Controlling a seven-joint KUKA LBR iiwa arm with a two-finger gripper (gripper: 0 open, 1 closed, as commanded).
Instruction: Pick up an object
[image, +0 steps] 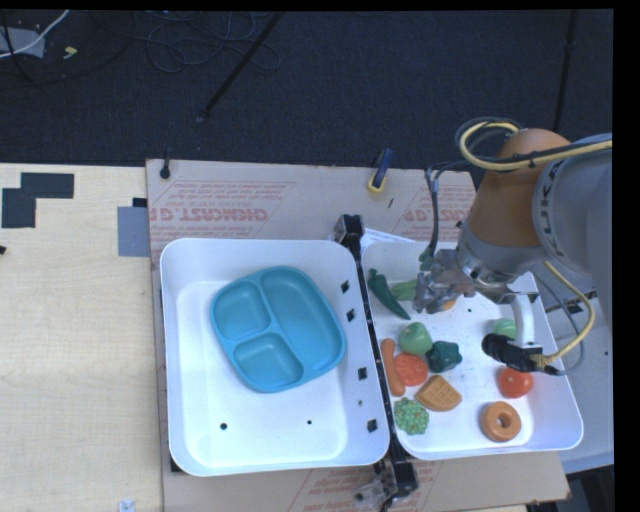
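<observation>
Camera view: the gripper (436, 291) hangs low in the right bin (560, 432), the green chili pepper (387, 293) just left of its fingers, whose spread I cannot tell.

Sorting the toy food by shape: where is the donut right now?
The donut lies in the right bin, near its front right corner, just below the red tomato and right of the orange wedge.

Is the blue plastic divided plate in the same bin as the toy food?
No, the blue plastic divided plate lies in the left white bin, the toy food in the right.
</observation>
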